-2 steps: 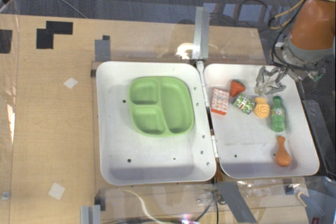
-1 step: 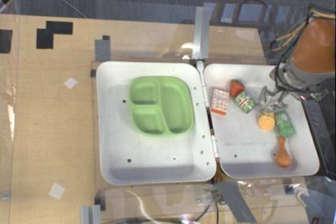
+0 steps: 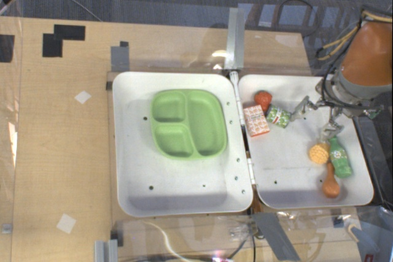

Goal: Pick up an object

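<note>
white bins: two shallow trays side by side on the pale wooden bench (image 3: pixel 55 150), the left bin (image 3: pixel 132 193) and the right bin (image 3: pixel 288 190), split by a metal divider (image 3: pixel 241 132). every place below is given from that divider.
green plate: a three-compartment plate (image 3: pixel 187 123) lies flat in the left bin, just left of the divider, near the bin's middle.
red-and-white box: a small carton (image 3: pixel 256 120) lies in the right bin, just right of the divider, touching or nearly touching it.
red ball: a round red item (image 3: pixel 263 99) sits just beyond the carton, a little further from the divider, towards the far rim.
green-and-white pack: a small packet (image 3: pixel 279 117) lies just right of the carton, near the red ball.
yellow piece: a knobbly yellow lump (image 3: pixel 318 154) lies well right of the divider, beside the bottle.
green bottle: a small bottle (image 3: pixel 340 159) lies on the bin floor, furthest from the divider, its neck pointing towards the gripper.
orange piece: an elongated orange item (image 3: pixel 330 182) lies below the bottle, near the front rim, well right of the divider.
arm: grey with an orange band (image 3: pixel 368 58), it stands over the far right side of the right bin.
gripper: the gripper (image 3: pixel 332 130) hangs just above the bottle's neck; cannot tell whether it is spread or closed, nor whether it touches the bottle.
</note>
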Motion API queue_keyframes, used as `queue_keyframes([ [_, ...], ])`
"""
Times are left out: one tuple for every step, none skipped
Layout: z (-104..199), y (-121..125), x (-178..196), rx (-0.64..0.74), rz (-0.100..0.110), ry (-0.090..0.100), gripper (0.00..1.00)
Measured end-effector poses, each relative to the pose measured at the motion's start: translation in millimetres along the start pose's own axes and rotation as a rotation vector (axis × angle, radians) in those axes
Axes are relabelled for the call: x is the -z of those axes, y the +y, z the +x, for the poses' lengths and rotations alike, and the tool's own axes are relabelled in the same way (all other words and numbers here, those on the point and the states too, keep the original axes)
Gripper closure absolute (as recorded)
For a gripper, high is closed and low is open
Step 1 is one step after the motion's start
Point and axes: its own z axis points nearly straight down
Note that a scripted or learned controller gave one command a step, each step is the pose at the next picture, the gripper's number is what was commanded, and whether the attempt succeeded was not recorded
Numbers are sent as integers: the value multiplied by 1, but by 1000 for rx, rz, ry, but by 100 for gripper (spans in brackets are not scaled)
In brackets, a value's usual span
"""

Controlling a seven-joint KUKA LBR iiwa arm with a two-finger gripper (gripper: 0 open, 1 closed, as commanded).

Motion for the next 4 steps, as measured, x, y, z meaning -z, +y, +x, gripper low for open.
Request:
queue_keyframes([
  [-42, -29, 256, -315, 10, -8, 0],
  [-35, -31, 1, -566, 3, -1, 0],
  [-34, -38, 151, -578, 14, -11, 0],
  [-11, -15, -1, -531, 2, 0, 0],
])
